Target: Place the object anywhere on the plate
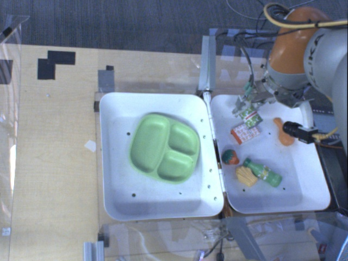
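My end effector (249, 103) hangs over the upper left corner of the right bin (312, 200), in the upper right of the frame. Whether it has anything in hand I cannot tell; its tip blurs into a small green-and-white packet (251, 116) just below it. Touching that packet at its lower left lies a red-and-white carton (244, 133), its long axis running from lower left to upper right. Either could be the thing I am meant to move — the packet is the nearer.

Farther down the same bin lie a strawberry (230, 157), a green bottle (264, 173) tilted down to the right, and a yellow piece (246, 176) touching its left end; an orange piece (283, 131) sits near the right side.

The green plate (165, 147), with three compartments, lies in the middle of the left bin (117, 200) — to the left and a little below my end effector, across the ridge where the two bins meet. I judge the carry must run leftward over that ridge
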Available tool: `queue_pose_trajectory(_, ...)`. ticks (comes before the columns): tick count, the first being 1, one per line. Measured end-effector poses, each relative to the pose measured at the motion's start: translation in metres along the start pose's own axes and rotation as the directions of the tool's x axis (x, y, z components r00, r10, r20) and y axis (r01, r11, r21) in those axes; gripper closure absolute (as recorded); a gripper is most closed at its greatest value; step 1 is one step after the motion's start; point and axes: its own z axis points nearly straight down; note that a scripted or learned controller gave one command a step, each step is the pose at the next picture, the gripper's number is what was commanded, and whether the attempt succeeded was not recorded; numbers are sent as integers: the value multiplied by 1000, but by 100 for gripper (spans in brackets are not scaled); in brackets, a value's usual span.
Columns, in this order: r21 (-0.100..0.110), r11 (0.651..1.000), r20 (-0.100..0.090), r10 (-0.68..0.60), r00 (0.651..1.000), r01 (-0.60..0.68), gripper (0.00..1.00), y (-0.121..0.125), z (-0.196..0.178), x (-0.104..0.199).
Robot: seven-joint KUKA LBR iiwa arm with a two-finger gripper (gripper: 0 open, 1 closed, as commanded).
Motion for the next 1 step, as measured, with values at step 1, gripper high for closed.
queue_pose_trajectory(1,-1,988,-3,-154,988,154,100,20,-10,105)
